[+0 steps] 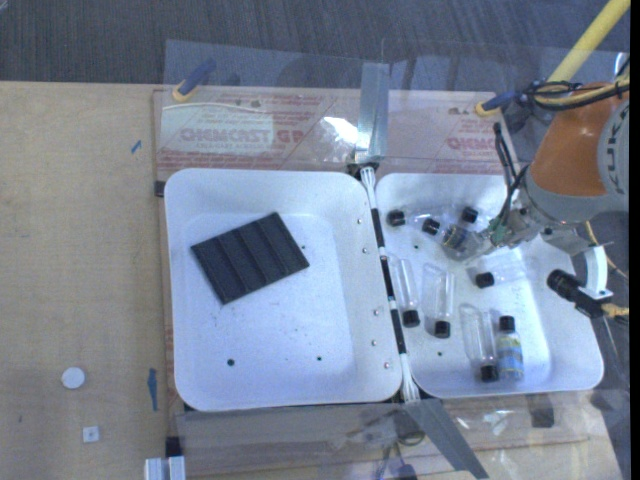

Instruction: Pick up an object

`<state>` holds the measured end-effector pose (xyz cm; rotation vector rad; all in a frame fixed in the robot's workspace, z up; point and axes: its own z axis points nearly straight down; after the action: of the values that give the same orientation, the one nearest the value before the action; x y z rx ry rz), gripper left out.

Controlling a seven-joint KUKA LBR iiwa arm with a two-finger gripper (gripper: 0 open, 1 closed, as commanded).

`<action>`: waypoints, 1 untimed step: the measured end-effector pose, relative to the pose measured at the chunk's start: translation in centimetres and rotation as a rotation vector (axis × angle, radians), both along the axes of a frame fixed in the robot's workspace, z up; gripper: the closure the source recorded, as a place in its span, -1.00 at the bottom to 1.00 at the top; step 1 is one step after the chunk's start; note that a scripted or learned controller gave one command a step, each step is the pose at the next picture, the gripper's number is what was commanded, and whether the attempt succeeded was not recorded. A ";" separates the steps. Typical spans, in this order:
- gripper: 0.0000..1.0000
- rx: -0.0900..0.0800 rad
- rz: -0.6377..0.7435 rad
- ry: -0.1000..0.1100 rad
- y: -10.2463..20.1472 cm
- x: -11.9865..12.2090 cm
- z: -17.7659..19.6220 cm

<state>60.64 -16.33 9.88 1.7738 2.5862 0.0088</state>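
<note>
Gripper (497,230) down in right bin (570,368), at one o'clock from vials (437,293). Fingers: cannot tell. Black pad (249,256) in left bin (190,368).

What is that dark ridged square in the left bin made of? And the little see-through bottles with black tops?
The dark ridged panel looks like matte grey-black plastic or rubber: it is dull, with no shine, and has moulded parallel ribs. The small vials look like clear plastic or glass, since the white bin shows through them; which of the two I can't tell. Their black caps look like plastic.
</note>
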 end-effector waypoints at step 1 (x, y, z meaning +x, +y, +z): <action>-1.00 0.000 0.000 -0.001 0.0 0.0 0.0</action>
<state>60.68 -16.34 9.93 1.7735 2.5853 0.0097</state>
